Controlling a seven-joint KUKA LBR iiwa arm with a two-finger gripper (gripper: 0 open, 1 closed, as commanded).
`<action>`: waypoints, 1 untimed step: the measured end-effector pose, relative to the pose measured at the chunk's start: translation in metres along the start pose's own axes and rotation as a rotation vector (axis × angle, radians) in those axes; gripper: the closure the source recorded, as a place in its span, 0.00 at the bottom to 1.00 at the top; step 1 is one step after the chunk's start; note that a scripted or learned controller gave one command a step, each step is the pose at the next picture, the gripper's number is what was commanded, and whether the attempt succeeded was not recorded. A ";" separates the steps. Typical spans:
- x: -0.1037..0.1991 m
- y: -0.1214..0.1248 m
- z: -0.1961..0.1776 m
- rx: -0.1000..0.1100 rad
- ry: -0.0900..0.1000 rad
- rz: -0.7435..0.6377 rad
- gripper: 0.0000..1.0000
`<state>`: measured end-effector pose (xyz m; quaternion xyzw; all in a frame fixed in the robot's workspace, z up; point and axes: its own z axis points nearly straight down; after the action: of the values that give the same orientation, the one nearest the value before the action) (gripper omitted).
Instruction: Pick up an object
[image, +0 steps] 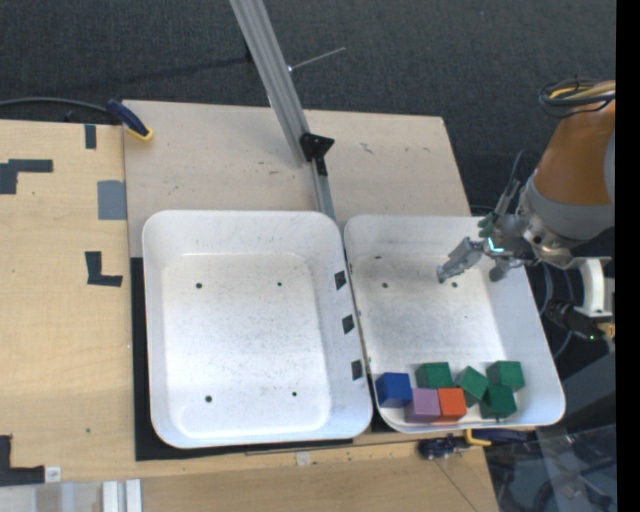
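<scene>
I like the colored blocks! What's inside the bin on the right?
The right bin holds blocks along its near edge: blue, purple, orange and several green. Anything beneath them is covered.
</scene>
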<state>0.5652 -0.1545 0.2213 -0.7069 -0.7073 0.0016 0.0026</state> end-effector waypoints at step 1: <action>0.000 0.001 -0.002 -0.005 -0.001 -0.001 0.00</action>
<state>0.5662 -0.1546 0.2237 -0.7064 -0.7078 0.0003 0.0006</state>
